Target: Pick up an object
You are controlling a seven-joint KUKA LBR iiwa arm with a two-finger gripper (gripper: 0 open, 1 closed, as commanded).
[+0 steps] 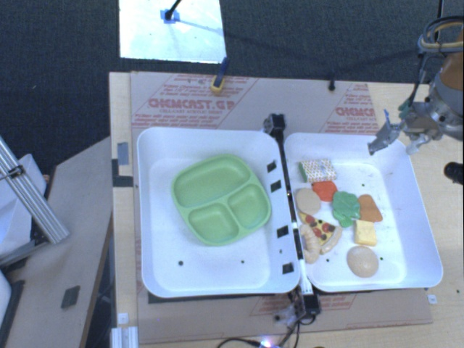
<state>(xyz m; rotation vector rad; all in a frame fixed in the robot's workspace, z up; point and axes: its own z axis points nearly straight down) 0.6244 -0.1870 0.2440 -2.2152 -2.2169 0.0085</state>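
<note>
Nearest the lens, the desk carries two shallow white bins side by side on printed cardboard. Left bin holds a green sectioned plate, the largest item on view. Right bin holds a cluster of toy foods toward its left half: a pizza slice nearest the divider, a pale egg-shaped piece at the near end, a green leafy piece, a brown piece just beside it, a speckled block at the far end, then a red piece, a tan round and a small yellow cube.

Reaching in from the right, the grey arm hangs above the far right corner of the right bin, its gripper apart from every toy. Jaws appear spread, with nothing between them.

Judged from this, the task stands at the approach: no object is chosen or held. The next move calls for travelling left and nearer over the cluster, then descending on a piece with room around it, such as the egg-shaped one.
</note>
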